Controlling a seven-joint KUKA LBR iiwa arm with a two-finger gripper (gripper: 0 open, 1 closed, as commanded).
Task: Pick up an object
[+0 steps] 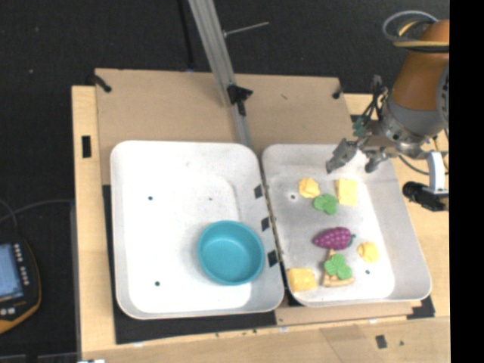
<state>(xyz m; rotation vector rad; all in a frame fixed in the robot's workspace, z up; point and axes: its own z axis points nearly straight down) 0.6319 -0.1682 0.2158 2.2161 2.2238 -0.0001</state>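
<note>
Nearest, low in the right bin (408,278), lie a yellow block (302,280), a green-topped piece (337,269) too small to identify, purple grapes (333,238) and a small yellow bit (367,251). The left bin (151,172) holds 1 blue bowl (230,252). Farther up sit 2 yellow pieces (346,191) and a green one (326,203), with the gripper (358,157) above the bin's upper right, fingers apart and empty, the arm cut off at the frame's right.

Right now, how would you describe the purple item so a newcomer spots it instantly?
Look at the right bin, the one holding the small toy foods. Near its middle lies the bunch of purple grapes, below a green leafy piece and above another green piece. It is the only purple thing there; its neighbours are yellow or green.
</note>
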